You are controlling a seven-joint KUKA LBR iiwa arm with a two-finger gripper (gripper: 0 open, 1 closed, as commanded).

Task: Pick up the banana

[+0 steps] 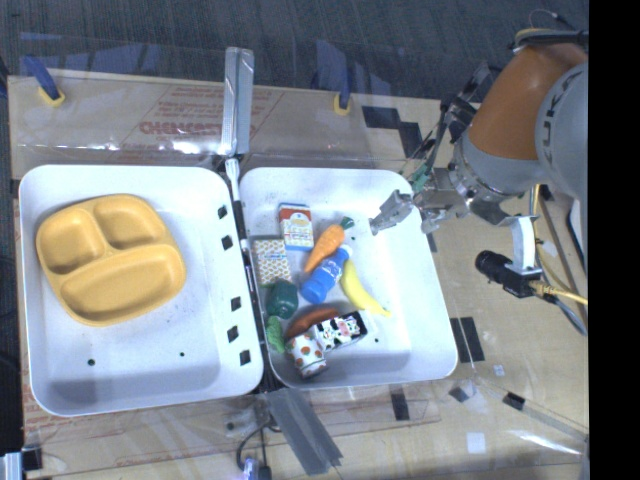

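Observation:
The yellow banana (360,290) lies in the right bin (425,313), just right of a blue bottle (325,277) and a carrot (325,247). My gripper (390,213) hovers over the bin's upper right part, above and to the right of the banana and apart from it. Nothing shows between its fingers.
A yellow divided tray (108,256) rests in the left bin (140,373). The right bin also holds a small carton (294,226), a patterned packet (270,260), a green item (281,298), a brown sausage-like item (312,318) and a cow-patterned can (335,336). The arm's orange band (520,98) rises at right.

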